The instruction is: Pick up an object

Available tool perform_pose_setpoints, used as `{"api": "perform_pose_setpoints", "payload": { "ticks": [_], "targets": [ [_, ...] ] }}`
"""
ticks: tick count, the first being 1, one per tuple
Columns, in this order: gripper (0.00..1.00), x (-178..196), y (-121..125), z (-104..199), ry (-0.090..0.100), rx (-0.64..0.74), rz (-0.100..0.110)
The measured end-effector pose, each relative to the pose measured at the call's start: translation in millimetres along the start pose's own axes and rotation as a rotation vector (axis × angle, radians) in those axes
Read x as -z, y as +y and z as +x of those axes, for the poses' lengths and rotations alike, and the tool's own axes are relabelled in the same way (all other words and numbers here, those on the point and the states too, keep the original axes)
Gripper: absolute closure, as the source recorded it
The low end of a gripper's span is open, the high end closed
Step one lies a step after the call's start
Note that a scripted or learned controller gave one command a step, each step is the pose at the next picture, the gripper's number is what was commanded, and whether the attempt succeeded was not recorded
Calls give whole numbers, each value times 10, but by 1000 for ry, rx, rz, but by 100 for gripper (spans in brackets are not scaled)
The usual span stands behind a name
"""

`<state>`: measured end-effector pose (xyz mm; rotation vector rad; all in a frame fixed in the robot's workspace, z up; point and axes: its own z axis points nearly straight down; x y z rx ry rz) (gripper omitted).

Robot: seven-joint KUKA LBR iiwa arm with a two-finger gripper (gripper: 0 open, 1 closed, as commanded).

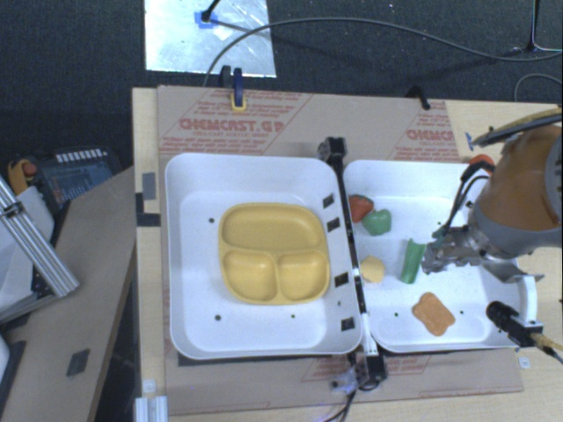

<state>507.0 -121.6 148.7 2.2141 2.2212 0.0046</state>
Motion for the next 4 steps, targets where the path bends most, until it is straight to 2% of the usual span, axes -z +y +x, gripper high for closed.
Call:
{"api": "perform_pose_setpoints", "payload": {
  "ticks": [1,2,3,4],
  "targets": [
    [100,550,115,-44,0,1,-1],
    [100,1023,121,-132,0,0,-1],
    [100,1269,134,-135,1,1,2],
    [100,1170,272,485,3,7,4]
  ]
}}
